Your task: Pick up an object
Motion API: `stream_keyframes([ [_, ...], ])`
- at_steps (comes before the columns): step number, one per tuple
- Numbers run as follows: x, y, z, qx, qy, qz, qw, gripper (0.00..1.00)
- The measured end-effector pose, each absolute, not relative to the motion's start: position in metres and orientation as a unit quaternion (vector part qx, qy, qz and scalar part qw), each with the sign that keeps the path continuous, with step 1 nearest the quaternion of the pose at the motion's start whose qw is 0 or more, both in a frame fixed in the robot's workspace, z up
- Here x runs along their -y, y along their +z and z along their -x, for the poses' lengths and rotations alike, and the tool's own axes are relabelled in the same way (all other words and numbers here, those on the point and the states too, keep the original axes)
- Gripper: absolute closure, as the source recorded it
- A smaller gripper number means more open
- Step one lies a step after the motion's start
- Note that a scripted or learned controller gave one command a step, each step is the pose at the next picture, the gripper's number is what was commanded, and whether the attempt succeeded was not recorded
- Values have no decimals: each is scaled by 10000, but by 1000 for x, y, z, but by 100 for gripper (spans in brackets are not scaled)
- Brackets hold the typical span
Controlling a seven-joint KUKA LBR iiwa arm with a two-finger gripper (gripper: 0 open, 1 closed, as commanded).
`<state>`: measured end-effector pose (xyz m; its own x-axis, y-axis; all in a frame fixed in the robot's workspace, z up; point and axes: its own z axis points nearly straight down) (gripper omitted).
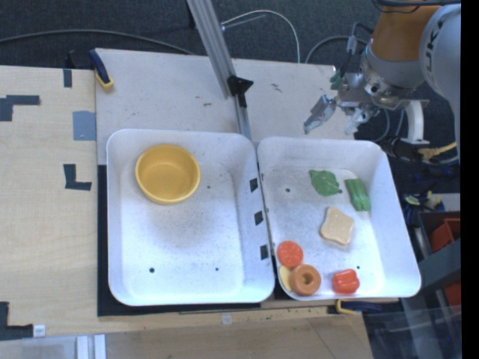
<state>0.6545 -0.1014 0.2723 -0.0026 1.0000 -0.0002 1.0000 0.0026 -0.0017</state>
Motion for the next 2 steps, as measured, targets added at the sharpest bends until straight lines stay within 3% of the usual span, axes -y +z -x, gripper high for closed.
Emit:
stream_keyframes([
  [1, 101, 272, -654, 7081, 8, 7061, 4, 0],
  [2, 107, 227, -655, 7075, 24, 7067, 13, 0],
])
